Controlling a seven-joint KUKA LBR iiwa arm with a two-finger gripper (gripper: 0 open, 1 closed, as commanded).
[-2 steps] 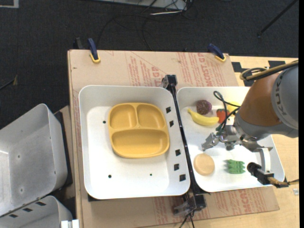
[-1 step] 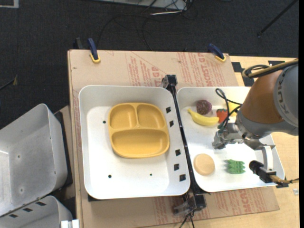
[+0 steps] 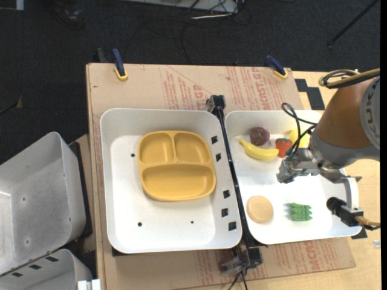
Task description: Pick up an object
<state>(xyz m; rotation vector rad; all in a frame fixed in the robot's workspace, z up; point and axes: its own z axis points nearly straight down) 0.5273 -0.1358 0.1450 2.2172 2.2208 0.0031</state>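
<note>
Green toy (image 3: 299, 212) just below hand (image 3: 286, 173)

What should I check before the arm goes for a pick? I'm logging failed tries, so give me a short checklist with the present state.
1. Things to pick lie in the right bin: banana, tan disc, green toy, dark ball. Ok.
2. Gripper over the right bin, beside the banana's right end. Ok.
3. Anything between its fingers: cannot tell.
4. Disc and green toy lie apart, with room around each. Ok.
5. Red piece partly hidden by the arm: cannot tell how it lies.
</note>
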